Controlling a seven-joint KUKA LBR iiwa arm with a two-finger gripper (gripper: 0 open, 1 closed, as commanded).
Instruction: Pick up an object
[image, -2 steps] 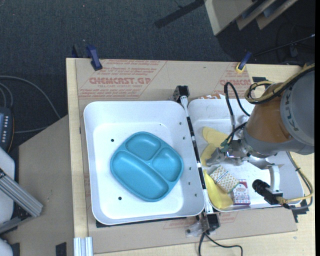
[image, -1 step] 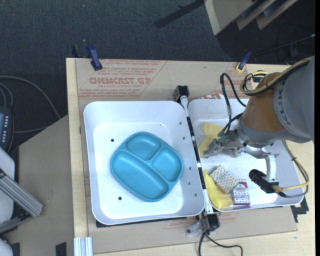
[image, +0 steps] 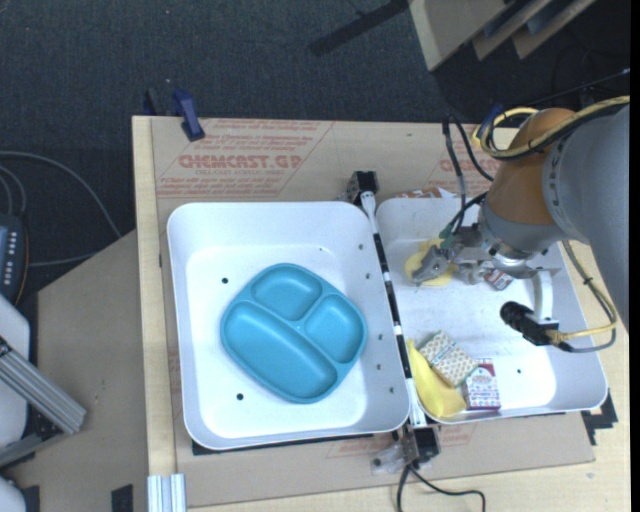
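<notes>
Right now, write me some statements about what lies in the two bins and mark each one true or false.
1. The blue divided plate lies in the left bin. True.
2. The gripper is over the left bin. False: it is over the right bin.
3. A yellow object lies near the right bin's front edge. True.
4. The small red and white box sits on the plate. False: it lies in the right bin.
</notes>
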